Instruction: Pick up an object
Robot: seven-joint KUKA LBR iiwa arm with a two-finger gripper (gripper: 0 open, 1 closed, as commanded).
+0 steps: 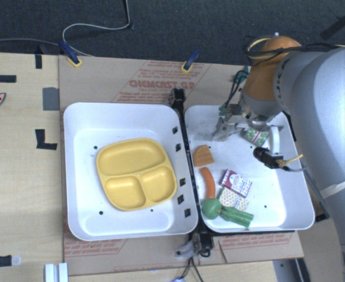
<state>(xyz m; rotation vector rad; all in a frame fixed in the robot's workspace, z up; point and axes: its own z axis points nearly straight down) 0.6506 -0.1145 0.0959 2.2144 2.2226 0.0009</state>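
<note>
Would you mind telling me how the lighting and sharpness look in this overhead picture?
In the camera view, the light is even and soft; the white bins look bright but not blown out; the yellow tray casts only a faint shadow; the grey arm, close to the lens, looks soft and blurred, while the orange sausage stays fairly sharp.

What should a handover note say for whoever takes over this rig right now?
Gripper: low in the right bin, near its back left corner; nothing visibly between its fingers.
Right bin items: orange cracker-like piece, orange carrot, red and white packet, green toy vegetable, and a small green and white packet by the wrist.
Left bin: yellow divided plate.
Done: no pick visible.
Left: grasp and lift one object.
</note>
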